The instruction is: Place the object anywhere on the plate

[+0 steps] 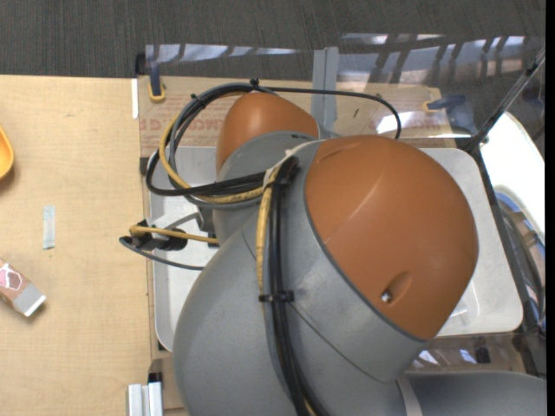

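Looming over the white bin [173, 180], grey-and-orange arm [347, 258] hiding object, plate and gripper alike.

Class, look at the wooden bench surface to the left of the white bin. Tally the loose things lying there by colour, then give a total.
Orange: 1, the orange item cut off by the frame's left edge
Grey: 1, the small grey strip
Pink and white: 1, the wrapped packet
Total: 3
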{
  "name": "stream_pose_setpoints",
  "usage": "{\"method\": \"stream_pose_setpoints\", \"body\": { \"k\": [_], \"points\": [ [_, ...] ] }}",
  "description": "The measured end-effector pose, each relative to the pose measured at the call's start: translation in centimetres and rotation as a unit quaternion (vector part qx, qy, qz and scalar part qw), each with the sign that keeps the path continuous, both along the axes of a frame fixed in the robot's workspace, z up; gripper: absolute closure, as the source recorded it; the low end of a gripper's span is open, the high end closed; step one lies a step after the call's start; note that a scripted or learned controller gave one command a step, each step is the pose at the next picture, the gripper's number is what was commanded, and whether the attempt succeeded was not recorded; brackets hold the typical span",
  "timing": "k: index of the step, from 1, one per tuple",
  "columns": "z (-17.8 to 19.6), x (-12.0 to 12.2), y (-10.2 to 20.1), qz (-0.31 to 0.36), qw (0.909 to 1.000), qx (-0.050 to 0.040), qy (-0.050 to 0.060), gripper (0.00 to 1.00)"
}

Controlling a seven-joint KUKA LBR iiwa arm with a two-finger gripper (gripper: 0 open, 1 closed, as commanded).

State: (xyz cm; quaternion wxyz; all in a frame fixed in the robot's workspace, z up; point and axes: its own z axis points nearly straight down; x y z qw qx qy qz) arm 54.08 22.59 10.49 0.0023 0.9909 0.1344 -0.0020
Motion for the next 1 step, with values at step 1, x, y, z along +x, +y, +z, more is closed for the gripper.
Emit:
{"method": "stream_pose_setpoints", "body": {
  "k": [1],
  "points": [
    [11.13, -1.10, 0.14, 0.011, 0.9999, 0.0004, -0.001, 0.00]
  ]
}}
